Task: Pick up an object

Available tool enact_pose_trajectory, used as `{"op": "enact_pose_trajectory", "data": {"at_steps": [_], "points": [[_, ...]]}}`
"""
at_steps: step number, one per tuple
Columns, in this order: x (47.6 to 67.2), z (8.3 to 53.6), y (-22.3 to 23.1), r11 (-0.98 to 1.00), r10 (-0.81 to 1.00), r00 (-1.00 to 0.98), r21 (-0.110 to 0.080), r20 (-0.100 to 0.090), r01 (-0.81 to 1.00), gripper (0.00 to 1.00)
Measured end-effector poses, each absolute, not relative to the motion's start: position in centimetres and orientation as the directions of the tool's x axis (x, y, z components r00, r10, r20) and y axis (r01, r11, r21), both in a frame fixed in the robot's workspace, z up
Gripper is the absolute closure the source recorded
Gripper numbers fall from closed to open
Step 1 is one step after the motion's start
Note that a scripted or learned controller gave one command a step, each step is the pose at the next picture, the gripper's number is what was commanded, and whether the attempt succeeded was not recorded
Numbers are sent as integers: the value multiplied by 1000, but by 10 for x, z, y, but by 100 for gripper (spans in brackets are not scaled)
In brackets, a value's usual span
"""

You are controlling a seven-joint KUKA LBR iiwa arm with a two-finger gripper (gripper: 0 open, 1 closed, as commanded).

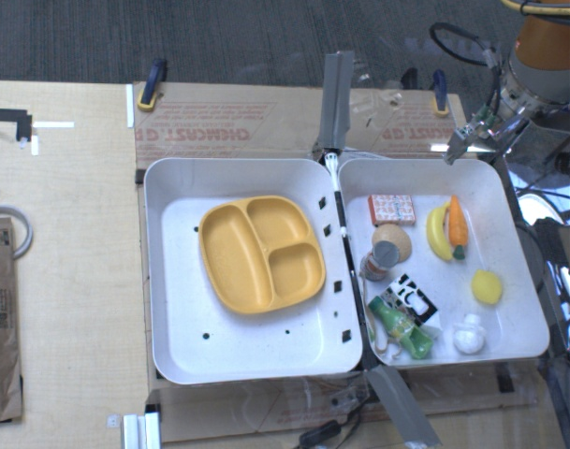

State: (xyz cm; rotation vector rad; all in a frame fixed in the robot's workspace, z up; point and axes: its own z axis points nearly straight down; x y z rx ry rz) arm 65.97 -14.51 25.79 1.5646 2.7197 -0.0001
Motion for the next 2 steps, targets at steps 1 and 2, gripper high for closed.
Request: {"op": "enact_pose_trajectory", "data": {"at_steps": [1,2], "points": [[660,332,-98,736,677,-736,2,-5,677,100],[648,262,-23,804,595,-804,0,-2,595,100]]}}
